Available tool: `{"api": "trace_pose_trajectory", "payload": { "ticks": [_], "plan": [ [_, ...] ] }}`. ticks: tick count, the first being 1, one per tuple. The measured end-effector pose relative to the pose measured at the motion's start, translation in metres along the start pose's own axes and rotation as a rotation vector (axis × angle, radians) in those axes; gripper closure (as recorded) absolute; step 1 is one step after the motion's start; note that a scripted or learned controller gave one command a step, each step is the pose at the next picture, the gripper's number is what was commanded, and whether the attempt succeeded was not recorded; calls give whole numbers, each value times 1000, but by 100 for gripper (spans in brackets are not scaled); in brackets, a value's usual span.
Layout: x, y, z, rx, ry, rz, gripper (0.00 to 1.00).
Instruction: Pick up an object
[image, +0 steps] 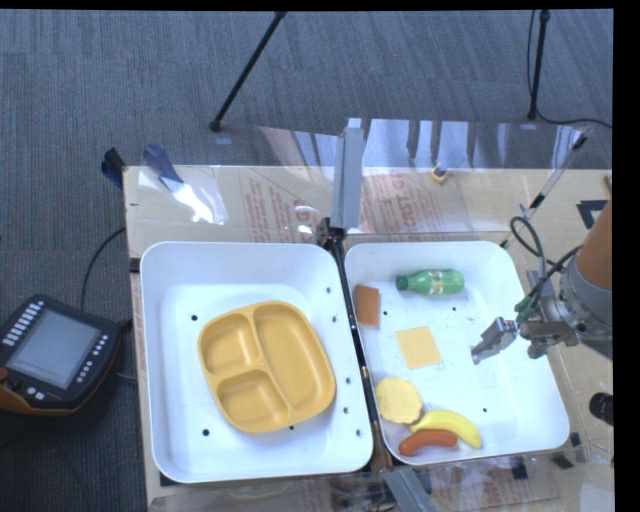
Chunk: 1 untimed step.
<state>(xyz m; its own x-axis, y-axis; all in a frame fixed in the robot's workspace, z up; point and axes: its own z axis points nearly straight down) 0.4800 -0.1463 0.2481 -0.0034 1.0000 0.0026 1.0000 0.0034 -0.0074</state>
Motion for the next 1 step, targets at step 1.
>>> {"api": "trace_pose_trajectory", "payload": {
  "ticks": [1],
  "plan": [
    [1, 0, -7, 5, 2, -1, 100]
  ]
}}
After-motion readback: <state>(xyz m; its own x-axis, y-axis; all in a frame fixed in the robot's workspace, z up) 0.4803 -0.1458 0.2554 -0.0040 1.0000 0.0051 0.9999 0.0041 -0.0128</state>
